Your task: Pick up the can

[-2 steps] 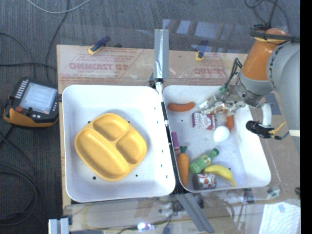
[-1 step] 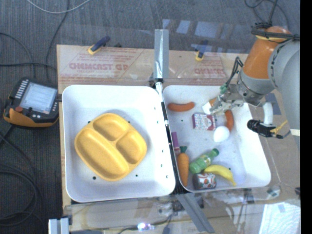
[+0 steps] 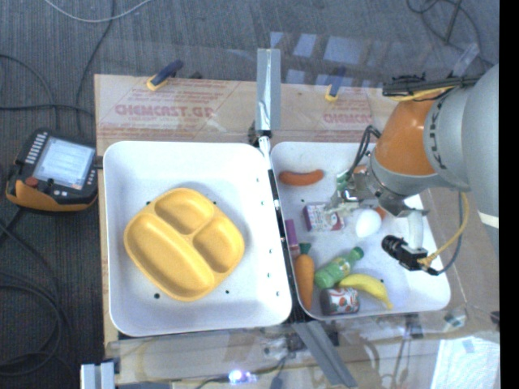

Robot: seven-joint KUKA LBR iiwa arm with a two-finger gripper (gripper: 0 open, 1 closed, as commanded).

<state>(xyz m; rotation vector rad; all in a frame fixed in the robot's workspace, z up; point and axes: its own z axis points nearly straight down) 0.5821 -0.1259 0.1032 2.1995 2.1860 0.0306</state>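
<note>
**Gripper low in the right bin, can at the front wall**

One arm (image 3: 430, 136), grey with an orange band, enters from the right and bends down into the right bin (image 3: 442, 298). The gripper (image 3: 350, 191) sits low in that bin's middle, partly hidden by the wrist. I cannot tell how it is set, and nothing can be seen held in it.

Count, right bin: one can, one sausage, one small carton, one egg, one green bottle, one banana, one carrot, one thin purple item.

- The can (image 3: 339, 301) lies well toward the viewer from the gripper, against the bin's front wall, on its side with a dark end and a red and white label. It is apart from the gripper.
- Green bottle (image 3: 338, 268): between gripper and can, tilted, just beside the can.
- Banana (image 3: 366, 287): just right of the can, touching or nearly so.
- Carrot (image 3: 304, 277): left of the can, along the bin's left wall.
- Carton (image 3: 323, 217): just in front of the gripper, to its left.
- Egg (image 3: 367, 223): just in front of the gripper, to its right.
- Sausage (image 3: 301, 177): left of the gripper, near the back wall.
- Purple item (image 3: 291, 235): at the left wall.

Count, left bin (image 3: 122, 298): one yellow compartment tray (image 3: 184, 242), well left of the gripper, set at a slant.

Both bins rest on the table (image 3: 186, 112). One handheld controller (image 3: 53, 171) lies on the floor at far left.
</note>
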